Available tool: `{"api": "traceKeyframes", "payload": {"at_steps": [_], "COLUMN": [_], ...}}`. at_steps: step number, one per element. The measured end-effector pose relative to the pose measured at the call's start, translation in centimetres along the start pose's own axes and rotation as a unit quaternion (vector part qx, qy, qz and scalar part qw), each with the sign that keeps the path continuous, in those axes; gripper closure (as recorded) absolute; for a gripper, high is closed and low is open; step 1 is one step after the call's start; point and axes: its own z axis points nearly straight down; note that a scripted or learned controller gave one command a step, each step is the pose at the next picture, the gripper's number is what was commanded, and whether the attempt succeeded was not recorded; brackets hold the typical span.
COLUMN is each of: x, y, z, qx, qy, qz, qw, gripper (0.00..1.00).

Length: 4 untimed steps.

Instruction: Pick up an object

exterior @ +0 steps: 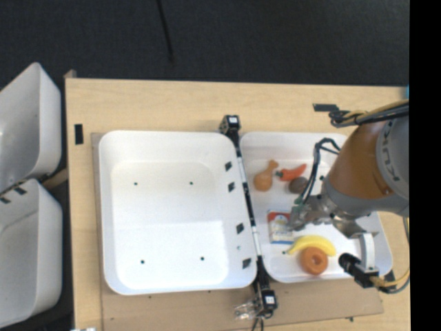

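The right bin holds several small things. A tan drumstick-shaped toy lies at its left, with a red carrot-like piece and a grey-brown lump beside it. Lower down lie a small red, white and blue packet, a yellow banana and an orange ring. My gripper hangs low over the bin's middle, just right of the packet and above the banana. The arm's wrist hides the bin's right side.
The left bin sits alongside, split from the right one by a shared rim with black clips. White boxes stand off the bench at the far left. Cables run behind the arm.
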Motion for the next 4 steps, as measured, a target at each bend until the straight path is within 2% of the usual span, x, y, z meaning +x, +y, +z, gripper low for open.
{"api": "traceKeyframes", "payload": {"at_steps": [1, 2, 3, 4], "x": [-5.4, -0.6, -8.1, -7.6], "y": [-1.4, 2.0, 0.1, 0.1], "z": [1.8, -6.2, -12.5, -12.1], "qx": [0.008, 0.003, 0.004, 0.007], "qy": [0.0, 0.001, -0.002, 0.0], "qz": [0.0, -0.006, 0.0, -0.003], "qw": [1.0, 1.0, 1.0, 1.0], "gripper": [1.0, 1.0, 1.0, 0.0]}}
